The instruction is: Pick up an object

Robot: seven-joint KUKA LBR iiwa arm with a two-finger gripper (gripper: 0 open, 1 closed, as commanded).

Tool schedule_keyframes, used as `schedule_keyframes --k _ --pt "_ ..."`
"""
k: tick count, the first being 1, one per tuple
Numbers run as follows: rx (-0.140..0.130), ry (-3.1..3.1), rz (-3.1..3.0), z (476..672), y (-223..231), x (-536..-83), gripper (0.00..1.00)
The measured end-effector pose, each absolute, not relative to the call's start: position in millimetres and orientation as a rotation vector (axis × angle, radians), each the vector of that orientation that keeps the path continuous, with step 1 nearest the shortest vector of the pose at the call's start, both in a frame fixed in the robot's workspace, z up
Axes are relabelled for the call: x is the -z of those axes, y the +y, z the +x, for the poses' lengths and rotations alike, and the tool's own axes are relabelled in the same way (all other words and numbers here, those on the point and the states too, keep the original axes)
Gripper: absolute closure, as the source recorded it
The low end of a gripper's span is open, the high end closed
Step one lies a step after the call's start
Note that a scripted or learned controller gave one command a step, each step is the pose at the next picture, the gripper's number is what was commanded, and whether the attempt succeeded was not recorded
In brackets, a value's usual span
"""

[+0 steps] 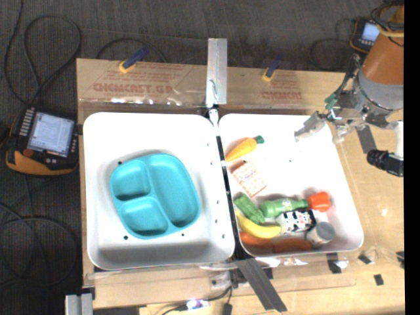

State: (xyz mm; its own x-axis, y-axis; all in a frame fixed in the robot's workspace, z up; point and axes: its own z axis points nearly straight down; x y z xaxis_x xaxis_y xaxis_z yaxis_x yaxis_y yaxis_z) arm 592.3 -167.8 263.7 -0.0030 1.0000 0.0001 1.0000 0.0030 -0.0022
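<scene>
While cables cross dark carpet (39,241), wooden bench (367,195), 2 bins (151,126)

bench (315,87) | left bin (98,176) | right bin (341,176) | side by side, touching

Dark carpet floor (52,18) (cables (39,35) trailing across it) surrounds the wooden bench (164,77); a pendant (42,140) lies left.

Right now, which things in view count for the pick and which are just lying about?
For the job:
end effector, over the right bin's far side
right bin
carrot
small card
green bottle
banana

Lying about:
left bin
blue divided tray
handheld pendant
floor cables
</scene>
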Motion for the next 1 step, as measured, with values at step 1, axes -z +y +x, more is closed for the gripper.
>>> schedule_keyframes --k 1 --pt "-0.003 -2.142 -2.298 638.7 -143.8 -297.9 0.00"
